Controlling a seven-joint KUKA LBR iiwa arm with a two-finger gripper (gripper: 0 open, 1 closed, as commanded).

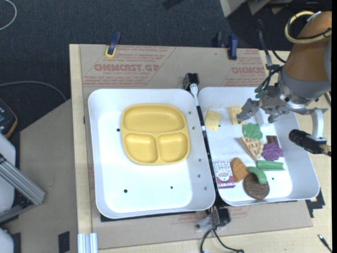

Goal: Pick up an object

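The gripper (253, 111) hovers above the right bin (305, 186), just beyond the green leafy toy (251, 130), which lies among the crowded food toys; whether its fingers are wide or narrow cannot be told. Since the pieces lie touching, a descent could likely catch two at once or nudge the yellow cheese wedge (212, 120) aside. The bench (131, 67) board reads "CHEMCAST GP" in red

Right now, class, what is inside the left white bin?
The left white bin holds one yellow divided tray. The bin floor under the tray is covered.
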